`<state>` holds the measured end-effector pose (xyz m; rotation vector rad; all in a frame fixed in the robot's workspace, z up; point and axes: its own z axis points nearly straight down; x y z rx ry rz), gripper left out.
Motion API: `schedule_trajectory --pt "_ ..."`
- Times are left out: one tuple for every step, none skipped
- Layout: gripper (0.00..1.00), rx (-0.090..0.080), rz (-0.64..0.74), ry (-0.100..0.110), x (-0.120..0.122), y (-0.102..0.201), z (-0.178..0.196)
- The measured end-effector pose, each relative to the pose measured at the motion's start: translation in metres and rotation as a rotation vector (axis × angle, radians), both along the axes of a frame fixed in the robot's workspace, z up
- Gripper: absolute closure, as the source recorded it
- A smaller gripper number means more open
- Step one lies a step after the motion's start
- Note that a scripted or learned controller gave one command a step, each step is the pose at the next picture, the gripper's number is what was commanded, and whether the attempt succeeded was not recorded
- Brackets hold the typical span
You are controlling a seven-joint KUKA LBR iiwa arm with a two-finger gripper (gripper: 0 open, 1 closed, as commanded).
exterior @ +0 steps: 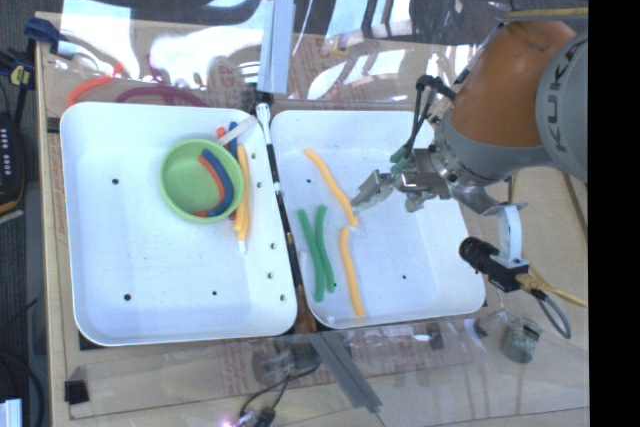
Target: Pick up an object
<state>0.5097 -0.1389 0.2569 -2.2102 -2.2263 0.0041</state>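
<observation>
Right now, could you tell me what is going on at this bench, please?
A grey KUKA arm reaches in over the right bin, its gripper hovering open beside the long orange strips and the green strips. Nothing sits between its fingers. The left bin holds a green bowl with coloured strips across it and an orange stick beside it.

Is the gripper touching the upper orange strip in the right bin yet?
Cannot tell. In the camera view the gripper tip sits right beside the orange strip in the right bin, but the slanted angle hides any contact or gap.
</observation>
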Motion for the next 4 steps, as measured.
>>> schedule_trajectory --pt "0.0 0.0 -0.021 0.003 0.005 0.003 -0.149" --pt "0.0 -0.006 -0.072 -0.001 0.047 -0.013 -0.162" --pt "0.0 -0.001 0.26 -0.007 0.135 -0.017 -0.164" --pt "1.0 0.0 0.265 -0.008 0.136 -0.015 -0.154"
